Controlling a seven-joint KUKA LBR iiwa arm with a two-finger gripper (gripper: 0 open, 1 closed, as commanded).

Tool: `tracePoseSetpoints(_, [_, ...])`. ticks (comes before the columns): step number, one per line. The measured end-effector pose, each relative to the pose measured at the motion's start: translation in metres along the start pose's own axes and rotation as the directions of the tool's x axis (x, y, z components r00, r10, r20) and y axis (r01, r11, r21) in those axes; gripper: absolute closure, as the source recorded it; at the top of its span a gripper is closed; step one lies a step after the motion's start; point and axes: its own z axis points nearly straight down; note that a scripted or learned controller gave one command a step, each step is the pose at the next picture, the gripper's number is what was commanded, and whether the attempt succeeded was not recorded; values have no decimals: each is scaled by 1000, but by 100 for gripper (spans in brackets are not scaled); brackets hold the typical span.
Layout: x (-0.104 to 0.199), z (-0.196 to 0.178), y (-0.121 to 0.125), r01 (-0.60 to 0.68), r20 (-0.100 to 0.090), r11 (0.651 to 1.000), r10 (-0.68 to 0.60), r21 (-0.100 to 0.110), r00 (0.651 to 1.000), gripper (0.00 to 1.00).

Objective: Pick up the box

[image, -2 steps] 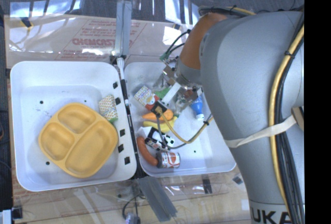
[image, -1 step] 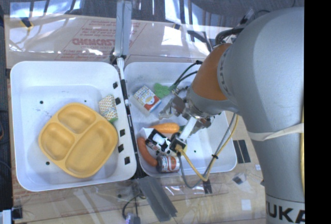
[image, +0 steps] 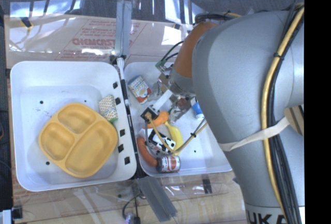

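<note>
The box [image: 138, 88] is a small white, orange and blue carton lying in the back left part of the right bin [image: 217, 161], close to the divider between the bins. My gripper [image: 169, 105] hangs low over the middle of that bin, just right of and nearer than the box, above a pile of small items. The bulky grey arm with its orange band [image: 189, 55] covers the right side of the bin.
Below the gripper lie an orange carrot [image: 159, 118], a banana [image: 176, 136], a black-and-white item [image: 160, 141], a red sausage [image: 145, 149] and a can [image: 168, 164]. A blue thing [image: 197, 109] sits beside the arm. The left bin holds a yellow divided plate [image: 77, 139] and a small patterned piece [image: 107, 106].
</note>
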Motion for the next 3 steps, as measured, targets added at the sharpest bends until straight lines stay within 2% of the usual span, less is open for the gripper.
tracePoseSetpoints(1, [1,-9,-2,8,2,1000,-8,5,1000,100])
tracePoseSetpoints(2, [1,0,29,-253,0,967,253,1,967,100])
tracePoseSetpoints(3, [61,-152,-62,-327,-2,945,327,-1,945,100])
